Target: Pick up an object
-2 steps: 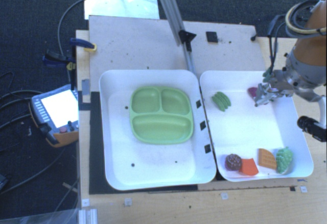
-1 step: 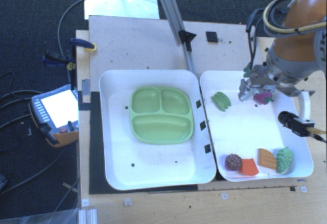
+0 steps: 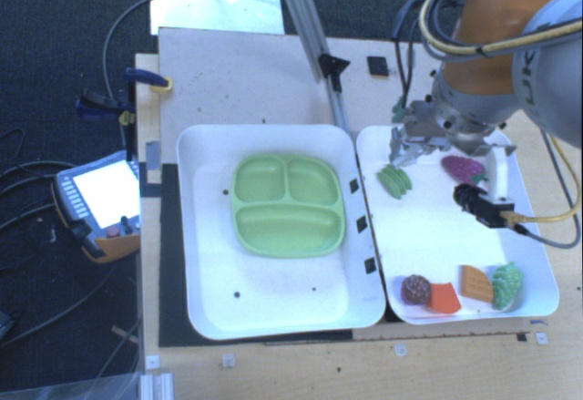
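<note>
My gripper (image 3: 402, 152) hangs over the far left part of the right bin (image 3: 537, 248), its metal fingers pointing down just above a green pea pod (image 3: 394, 180). The pod lies on the bin floor, below and slightly left of the fingertips. A purple toy (image 3: 463, 168) rests to the right of the gripper, partly behind the arm. Along the bin's near edge sit a dark red ball (image 3: 416, 289), an orange-red piece (image 3: 444, 299), an orange waffle-like block (image 3: 475, 283) and a green broccoli-like toy (image 3: 506, 283).
The left bin (image 3: 205, 234) holds a green divided plate (image 3: 288, 205). A black cable plug (image 3: 480, 203) on a yellow hose hangs over the right bin's middle. A grey pole (image 3: 305, 11) slants in from the top.
</note>
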`<state>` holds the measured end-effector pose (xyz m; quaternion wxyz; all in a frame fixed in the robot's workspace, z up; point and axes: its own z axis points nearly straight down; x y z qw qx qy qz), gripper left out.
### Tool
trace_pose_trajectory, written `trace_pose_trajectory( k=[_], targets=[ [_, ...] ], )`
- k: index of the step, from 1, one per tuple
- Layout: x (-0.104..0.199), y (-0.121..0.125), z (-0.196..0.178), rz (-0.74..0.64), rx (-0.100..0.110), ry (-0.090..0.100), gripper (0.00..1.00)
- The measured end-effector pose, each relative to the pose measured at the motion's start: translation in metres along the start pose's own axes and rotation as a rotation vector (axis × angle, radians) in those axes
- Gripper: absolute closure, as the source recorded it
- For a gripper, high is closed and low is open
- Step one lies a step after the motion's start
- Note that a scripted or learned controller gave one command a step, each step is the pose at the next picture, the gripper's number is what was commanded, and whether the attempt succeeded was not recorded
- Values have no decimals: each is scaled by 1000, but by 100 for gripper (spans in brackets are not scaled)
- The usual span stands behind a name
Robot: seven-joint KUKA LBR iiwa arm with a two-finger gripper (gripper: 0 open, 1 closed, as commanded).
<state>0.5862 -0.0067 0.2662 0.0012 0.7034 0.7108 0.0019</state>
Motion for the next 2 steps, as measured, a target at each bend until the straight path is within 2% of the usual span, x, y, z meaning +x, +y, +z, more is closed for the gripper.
trace_pose_trajectory(
  k=[1,2],
  targets=[
    [54,29,12,0,1,0,100],
    [91,50,30,2,2,0,100]
  ],
)
